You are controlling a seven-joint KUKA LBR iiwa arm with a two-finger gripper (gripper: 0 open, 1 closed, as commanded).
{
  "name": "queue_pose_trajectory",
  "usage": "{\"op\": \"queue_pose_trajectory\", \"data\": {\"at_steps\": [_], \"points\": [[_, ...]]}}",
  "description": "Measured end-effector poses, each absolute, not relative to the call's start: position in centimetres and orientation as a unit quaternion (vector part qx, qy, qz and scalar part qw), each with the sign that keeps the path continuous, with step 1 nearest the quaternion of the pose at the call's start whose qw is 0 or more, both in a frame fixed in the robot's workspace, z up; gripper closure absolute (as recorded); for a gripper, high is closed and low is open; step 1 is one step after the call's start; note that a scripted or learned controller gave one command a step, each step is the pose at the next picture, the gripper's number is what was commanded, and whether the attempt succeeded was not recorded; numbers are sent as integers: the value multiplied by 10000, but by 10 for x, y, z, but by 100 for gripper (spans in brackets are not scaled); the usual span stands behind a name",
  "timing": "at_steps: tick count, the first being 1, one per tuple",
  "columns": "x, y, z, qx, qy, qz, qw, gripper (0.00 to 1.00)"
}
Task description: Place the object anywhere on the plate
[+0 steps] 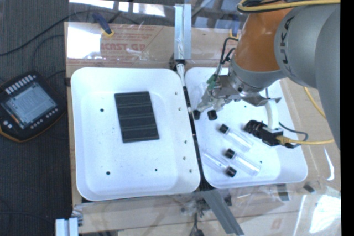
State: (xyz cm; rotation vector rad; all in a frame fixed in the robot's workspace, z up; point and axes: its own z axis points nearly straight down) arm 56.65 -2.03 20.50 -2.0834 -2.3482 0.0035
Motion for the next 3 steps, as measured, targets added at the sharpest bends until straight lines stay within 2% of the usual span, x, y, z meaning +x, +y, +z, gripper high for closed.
{"op": "queue_pose_trajectory", "data": {"at_steps": [1, 2, 3], "points": [[597, 75, 199, -5714, -8207, 10, 7, 100], [589, 154, 221, -5398, -8418, 11, 9, 100], [544, 219, 165, -4785, -8781, 14, 14, 100]]}}
